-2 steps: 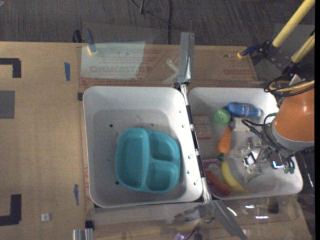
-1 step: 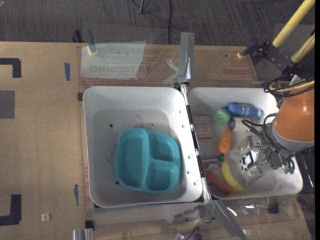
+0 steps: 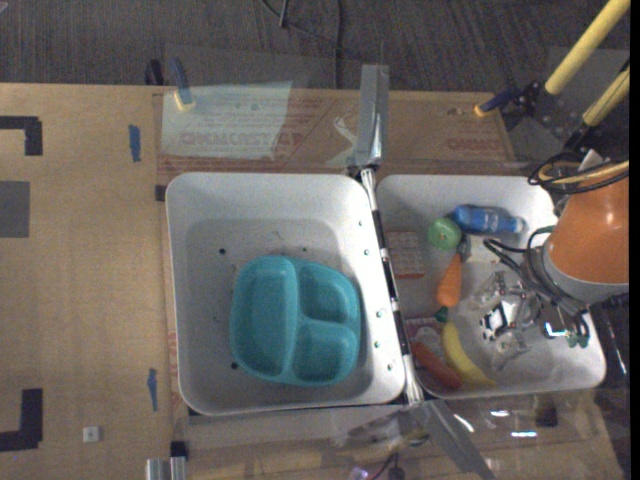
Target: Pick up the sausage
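Red sausage touching banana; printing on bench illegible.

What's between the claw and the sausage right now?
The banana lies between them, right beside the sausage on the claw's side. The claw hovers over the right bin, to the banana's right. A descent from straight above looks unobstructed.

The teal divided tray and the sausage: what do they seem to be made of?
The teal tray looks like moulded plastic: one even colour, rounded compartments, a dull sheen. The sausage, reddish-brown and smooth, looks like a plastic or rubber toy, though the view is too coarse to be sure.
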`<state>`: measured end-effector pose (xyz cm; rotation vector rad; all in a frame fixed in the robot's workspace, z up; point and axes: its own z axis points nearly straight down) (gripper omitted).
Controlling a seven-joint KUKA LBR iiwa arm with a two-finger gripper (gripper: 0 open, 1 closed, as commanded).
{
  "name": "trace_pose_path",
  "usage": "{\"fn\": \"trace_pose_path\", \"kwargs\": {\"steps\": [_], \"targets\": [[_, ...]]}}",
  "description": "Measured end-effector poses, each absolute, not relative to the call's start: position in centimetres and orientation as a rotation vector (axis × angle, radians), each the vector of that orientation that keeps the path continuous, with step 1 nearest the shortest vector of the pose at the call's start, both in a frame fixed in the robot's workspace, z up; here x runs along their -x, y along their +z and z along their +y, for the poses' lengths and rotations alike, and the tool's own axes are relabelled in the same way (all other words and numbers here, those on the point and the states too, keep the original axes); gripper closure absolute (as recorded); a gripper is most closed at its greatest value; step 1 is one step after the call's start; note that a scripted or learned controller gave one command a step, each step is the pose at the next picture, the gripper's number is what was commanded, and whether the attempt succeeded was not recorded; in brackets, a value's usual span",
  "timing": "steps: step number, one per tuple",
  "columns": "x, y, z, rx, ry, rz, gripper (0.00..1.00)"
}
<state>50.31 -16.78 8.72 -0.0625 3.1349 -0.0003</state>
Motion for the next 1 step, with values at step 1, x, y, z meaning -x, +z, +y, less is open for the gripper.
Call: {"fn": "trace_pose_path", "kwargs": {"steps": [1], "targets": [[-64.76,8.61,-18.13,0.132,0.002,3.131,0.00]]}}
